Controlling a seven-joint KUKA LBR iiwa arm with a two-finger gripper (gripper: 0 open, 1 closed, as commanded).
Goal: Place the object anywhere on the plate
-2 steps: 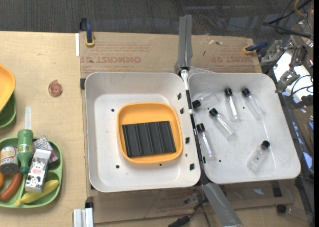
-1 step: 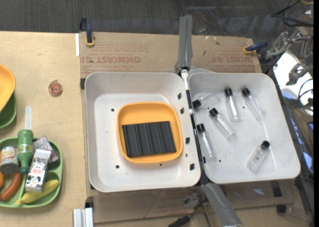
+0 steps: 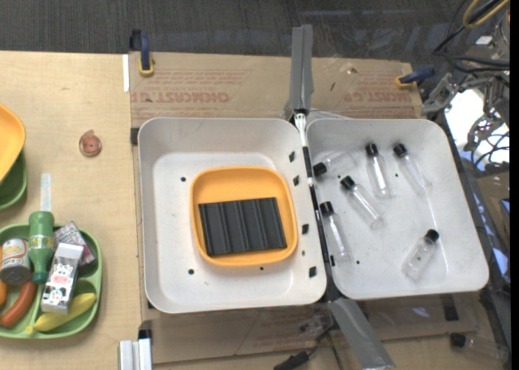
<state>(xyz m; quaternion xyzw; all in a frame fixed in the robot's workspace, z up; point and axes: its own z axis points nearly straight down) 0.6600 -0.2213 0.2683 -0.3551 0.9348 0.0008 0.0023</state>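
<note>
- Clear plastic vials with black caps, five of them, lay scattered in the right white bin (image 3: 462, 267); the task named only "the object", so we took any one as the candidate.
- One vial (image 3: 359, 200) lay near the bin's middle, another (image 3: 377, 169) just above it, a third (image 3: 409, 167) to their right, a fourth (image 3: 333, 230) close against the bin's left wall, and a fifth (image 3: 422, 251) apart toward the lower right.
- The orange rounded-square plate (image 3: 243, 184) sat in the left white bin (image 3: 162, 279), with a dark grey ribbed rectangular block (image 3: 242, 225) covering much of its centre.
- We could not tell the state of the gripper, nor place the arm over either bin.
- We judged the task at its start: no vial picked, none on the plate.
- The next move, in our view, called for choosing a vial lying free of its neighbours and the walls, closing across its narrow body, then carrying it left over the divider to the plate.
</note>
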